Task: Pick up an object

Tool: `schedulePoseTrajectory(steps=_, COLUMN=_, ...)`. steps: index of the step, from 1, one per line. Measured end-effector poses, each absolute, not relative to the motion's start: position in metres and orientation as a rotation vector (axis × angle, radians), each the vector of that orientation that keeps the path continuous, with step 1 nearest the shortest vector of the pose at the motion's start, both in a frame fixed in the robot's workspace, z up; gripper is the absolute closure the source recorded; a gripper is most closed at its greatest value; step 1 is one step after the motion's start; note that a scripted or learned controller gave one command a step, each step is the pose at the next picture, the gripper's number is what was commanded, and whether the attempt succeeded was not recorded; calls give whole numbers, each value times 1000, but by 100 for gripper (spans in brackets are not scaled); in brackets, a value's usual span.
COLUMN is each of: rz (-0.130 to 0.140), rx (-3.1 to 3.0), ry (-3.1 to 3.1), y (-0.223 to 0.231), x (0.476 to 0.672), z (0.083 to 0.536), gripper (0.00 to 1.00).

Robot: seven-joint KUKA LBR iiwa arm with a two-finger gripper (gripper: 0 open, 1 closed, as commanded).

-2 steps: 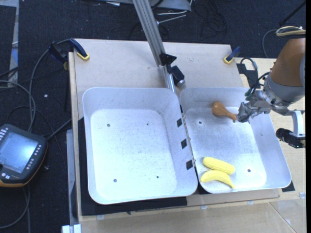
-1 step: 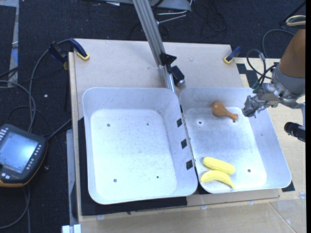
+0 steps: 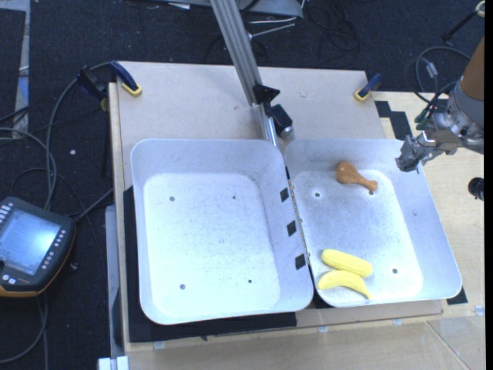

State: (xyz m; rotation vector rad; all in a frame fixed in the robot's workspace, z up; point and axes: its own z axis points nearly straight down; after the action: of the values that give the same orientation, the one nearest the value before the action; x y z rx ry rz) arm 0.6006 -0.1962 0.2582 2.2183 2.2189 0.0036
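In the right bin (image 3: 408,206) lie an orange-brown drumstick-shaped toy (image 3: 354,176) near the far edge and two yellow bananas (image 3: 347,272) side by side near the front. My gripper (image 3: 410,159) hangs over the right bin's far right rim, to the right of the drumstick and apart from it. Nothing shows between the gripper and the objects.
The left bin (image 3: 154,206) sits beside the right one, with black clips along their shared edge. A slanted metal camera post (image 3: 243,48) rises from the bench's back. Yellow clamps (image 3: 131,89) hold the board's far corners. A teach pendant (image 3: 27,241) lies left of the bench.
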Motion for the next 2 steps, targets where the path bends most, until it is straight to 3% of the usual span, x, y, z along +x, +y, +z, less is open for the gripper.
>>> schedulePoseTrajectory(steps=2, rz=1, rx=2217, ry=2227, y=-81, x=593, z=238, gripper=100)
